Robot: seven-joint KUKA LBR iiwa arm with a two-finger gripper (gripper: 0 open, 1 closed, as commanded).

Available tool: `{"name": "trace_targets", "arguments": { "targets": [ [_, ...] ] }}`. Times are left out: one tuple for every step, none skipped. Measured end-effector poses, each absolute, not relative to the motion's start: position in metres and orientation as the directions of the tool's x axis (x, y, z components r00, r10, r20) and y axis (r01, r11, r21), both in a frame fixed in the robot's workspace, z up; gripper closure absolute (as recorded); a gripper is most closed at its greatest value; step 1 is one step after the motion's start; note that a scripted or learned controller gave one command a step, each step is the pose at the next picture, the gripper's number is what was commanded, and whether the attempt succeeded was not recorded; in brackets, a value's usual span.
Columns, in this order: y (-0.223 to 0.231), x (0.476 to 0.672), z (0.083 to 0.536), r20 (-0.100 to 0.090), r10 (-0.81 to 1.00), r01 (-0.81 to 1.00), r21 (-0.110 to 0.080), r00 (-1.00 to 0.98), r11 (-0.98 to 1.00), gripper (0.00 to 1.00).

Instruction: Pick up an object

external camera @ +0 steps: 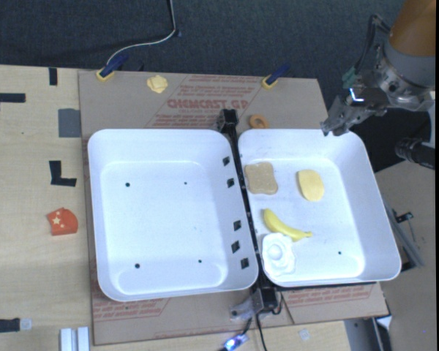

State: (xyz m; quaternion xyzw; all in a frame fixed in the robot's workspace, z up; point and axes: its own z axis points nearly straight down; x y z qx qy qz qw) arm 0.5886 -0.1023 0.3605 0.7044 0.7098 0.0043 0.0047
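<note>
The right bin [355,152] holds a tan bread slice [261,178], a yellow oval piece [311,185], a yellow banana [284,226] and a white round item [278,254] at its near left corner. My gripper [336,121] hangs above the bin's far right corner, well apart from all of these. Nothing shows between its fingers.
The left bin [106,148] sits beside the right one. On the cardboard behind the bins lie a small yellow lump [157,84] and an orange ring [257,121]. A red piece [62,221] rests on the bench to the left. A white cable [150,42] runs along the back.
</note>
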Motion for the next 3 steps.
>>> {"name": "trace_targets", "arguments": {
  "targets": [
    [-0.047,0.571,0.306,0.001,1.0,1.0,-0.006,-0.006,0.006,1.0],
    [0.024,0.58,0.22,0.001,1.0,1.0,-0.009,-0.007,0.007,1.0],
    [0.037,0.619,0.337,0.001,1.0,1.0,0.013,-0.004,0.004,1.0]
  ]
}}
